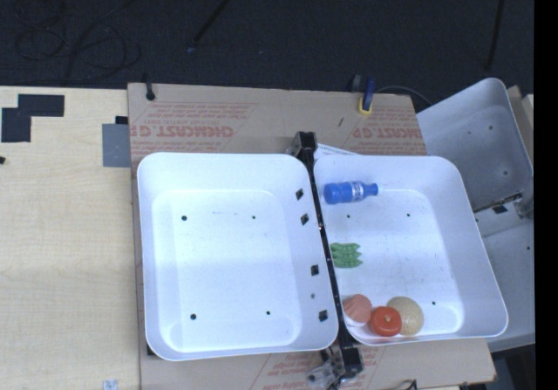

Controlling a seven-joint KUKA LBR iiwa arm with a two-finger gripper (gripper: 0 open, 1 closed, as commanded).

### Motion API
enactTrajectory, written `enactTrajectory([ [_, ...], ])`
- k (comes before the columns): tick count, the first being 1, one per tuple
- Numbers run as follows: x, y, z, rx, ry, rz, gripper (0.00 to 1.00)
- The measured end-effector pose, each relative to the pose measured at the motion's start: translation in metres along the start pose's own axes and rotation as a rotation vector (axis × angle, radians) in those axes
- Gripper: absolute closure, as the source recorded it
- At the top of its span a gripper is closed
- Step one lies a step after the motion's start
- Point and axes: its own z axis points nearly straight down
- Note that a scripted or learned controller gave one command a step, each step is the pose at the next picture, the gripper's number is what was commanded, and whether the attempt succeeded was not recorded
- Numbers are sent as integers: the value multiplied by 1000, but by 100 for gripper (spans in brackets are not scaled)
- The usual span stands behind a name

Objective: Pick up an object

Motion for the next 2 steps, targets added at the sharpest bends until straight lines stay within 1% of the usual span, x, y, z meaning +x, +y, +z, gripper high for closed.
enactTrajectory([
  [1,1,5,26,7,2,2,100],
  [2,1,0,36,5,2,2,100],
])
